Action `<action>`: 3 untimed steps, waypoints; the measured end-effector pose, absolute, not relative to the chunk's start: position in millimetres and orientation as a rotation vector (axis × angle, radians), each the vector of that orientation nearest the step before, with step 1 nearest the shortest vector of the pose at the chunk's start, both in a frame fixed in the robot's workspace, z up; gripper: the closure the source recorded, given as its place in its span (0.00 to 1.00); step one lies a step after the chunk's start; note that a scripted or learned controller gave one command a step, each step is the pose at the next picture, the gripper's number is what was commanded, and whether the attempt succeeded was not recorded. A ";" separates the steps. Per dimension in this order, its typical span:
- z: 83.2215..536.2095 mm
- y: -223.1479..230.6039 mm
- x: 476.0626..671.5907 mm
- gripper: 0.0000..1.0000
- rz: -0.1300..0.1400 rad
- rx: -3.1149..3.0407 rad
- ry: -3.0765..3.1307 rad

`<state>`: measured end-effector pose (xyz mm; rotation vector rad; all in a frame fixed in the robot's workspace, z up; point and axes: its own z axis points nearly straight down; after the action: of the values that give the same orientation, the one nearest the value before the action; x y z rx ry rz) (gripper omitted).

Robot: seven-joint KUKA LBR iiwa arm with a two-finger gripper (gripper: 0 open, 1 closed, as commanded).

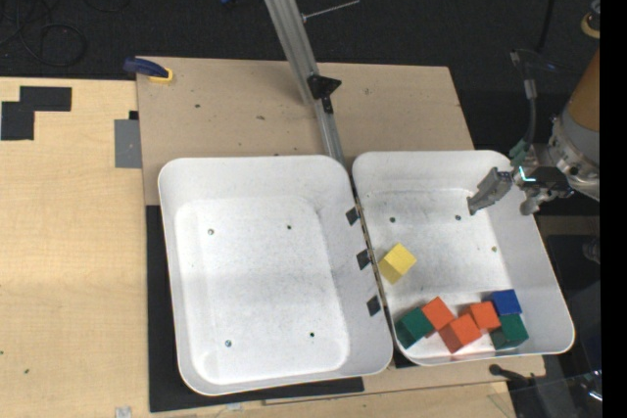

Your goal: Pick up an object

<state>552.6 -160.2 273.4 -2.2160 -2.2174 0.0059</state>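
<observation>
Jaws [506, 192] look spread and empty over the right bin's [431, 169] far right side, with the yellow cube [398, 262] lying apart toward the near left, closer than the corner block cluster [465, 321].

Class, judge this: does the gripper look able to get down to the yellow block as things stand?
Probably yes. The yellow block lies alone near the right bin's left wall, apart from the other blocks, and the gripper hangs over the same bin with nothing between.
</observation>
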 end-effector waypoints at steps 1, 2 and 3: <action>275.7 -161.0 553.1 0.00 0.002 -2.220 -2.218; 231.0 -162.9 556.0 0.00 0.007 -2.217 -2.216; 181.2 -155.1 559.5 0.00 0.007 -2.220 -2.212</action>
<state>559.5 -155.1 181.2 -2.2196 -2.2123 0.0065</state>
